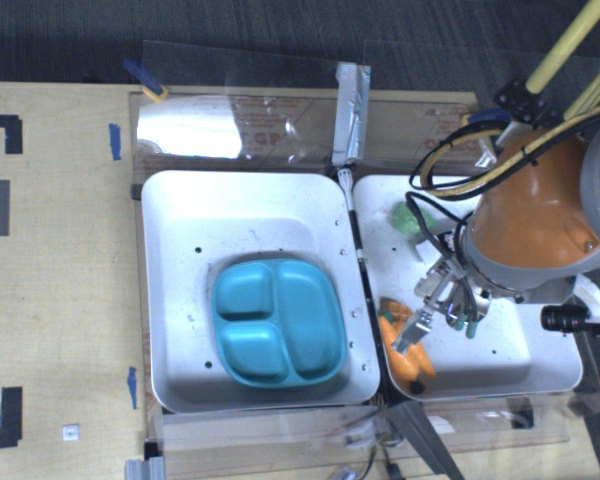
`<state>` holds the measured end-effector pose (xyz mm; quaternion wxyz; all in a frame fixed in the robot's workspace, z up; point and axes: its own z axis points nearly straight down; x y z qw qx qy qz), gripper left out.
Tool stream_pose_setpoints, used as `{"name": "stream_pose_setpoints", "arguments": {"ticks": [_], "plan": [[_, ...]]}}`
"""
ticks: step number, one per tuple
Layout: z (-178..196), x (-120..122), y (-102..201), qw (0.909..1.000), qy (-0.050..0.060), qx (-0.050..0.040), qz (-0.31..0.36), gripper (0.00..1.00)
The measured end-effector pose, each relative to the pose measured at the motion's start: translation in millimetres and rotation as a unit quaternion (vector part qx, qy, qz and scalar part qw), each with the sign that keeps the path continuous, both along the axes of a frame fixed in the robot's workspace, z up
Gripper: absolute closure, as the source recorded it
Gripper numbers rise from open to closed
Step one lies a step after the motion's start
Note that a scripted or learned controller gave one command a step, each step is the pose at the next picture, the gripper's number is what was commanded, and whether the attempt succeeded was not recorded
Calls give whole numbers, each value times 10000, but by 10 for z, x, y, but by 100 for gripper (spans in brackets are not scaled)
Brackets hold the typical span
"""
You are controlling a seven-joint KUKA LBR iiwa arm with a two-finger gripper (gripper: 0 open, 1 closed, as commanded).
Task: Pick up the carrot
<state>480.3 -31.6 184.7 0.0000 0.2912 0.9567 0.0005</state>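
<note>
The orange tapered carrot [404, 351] lies in the right-hand shallow white plastic bin [500, 368], tucked into the bin's near-left corner, close against the wall it shares with the left-hand white bin [180, 268]. Its long axis runs slantwise, from upper left near the shared wall down toward the near rim at lower right. The grey arm with its orange band [535, 213] leans in from the right, and its metal two-finger hand [412, 336] points down and to the left, with its tips right over the carrot's middle, touching it or just above; the view does not settle which. Whether the hand is spread or closed cannot be told from this angle, and nothing shows the carrot lifted. So the carrot lies directly below and slightly left of the hand. A pale green object [408, 218] sits well apart toward the far side of the same bin. A teal divided plastic plate [280, 320] rests in the left bin.
</note>
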Motion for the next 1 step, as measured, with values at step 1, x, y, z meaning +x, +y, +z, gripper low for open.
{"name": "stream_pose_setpoints", "arguments": {"ticks": [1], "plan": [[-1, -3, -400, 9999, -13, -7, -159, 0]]}}
